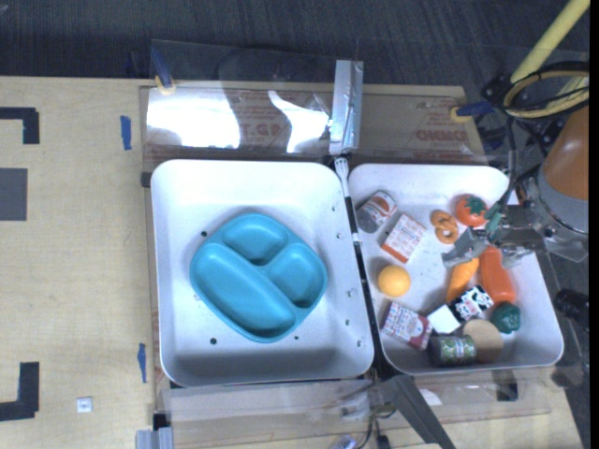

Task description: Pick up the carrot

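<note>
The gripper (475,241) hangs low over the right bin (538,349), its metal fingers pointing left; how far they spread I cannot tell from here. The carrot (462,277) lies just under and beside it, slanted, next to an orange-red bottle (497,275) with what may be a green cap. Around them (a crowded corner) sit an orange ball (394,281), a pretzel (443,224) and a small can (373,210). The left bin (178,204) carries a blue divided plate (258,275).

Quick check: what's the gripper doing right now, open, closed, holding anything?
Gripper: over the right bin, just above the carrot; open or closed cannot be told, and nothing is seen held.
</note>
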You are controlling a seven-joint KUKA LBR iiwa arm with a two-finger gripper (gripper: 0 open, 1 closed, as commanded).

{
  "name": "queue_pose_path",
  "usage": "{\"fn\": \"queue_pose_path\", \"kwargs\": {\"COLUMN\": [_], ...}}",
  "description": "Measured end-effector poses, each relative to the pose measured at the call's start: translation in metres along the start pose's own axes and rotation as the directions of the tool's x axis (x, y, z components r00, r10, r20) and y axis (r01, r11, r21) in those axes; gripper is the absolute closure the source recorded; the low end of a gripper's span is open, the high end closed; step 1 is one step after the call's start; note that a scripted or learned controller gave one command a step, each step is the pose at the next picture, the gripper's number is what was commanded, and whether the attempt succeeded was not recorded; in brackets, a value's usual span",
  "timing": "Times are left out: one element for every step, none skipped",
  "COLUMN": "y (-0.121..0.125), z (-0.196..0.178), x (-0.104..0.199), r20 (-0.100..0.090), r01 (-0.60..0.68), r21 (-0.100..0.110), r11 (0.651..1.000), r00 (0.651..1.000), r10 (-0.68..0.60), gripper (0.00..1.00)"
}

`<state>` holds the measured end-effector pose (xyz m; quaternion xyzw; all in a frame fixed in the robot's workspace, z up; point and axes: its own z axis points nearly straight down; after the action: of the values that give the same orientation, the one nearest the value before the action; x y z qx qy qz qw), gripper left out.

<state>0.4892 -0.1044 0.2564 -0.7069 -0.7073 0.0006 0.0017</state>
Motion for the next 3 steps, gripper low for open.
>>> {"fn": "queue_pose_path", "kwargs": {"y": [-0.013,0.075,0.077], "z": [0.097,0.164,0.150], "x": [-0.088,-0.054,-0.057], "r20": [0.000,0.000,0.005], "r01": [0.141,0.140,0.135], "r21": [0.005,-0.001,-0.010], "r11": [0.990,0.990,0.991], "r00": [0.990,0.990,0.991], "r10": [-0.141,-0.140,-0.135], "gripper": [0.00,0.00,1.00]}}
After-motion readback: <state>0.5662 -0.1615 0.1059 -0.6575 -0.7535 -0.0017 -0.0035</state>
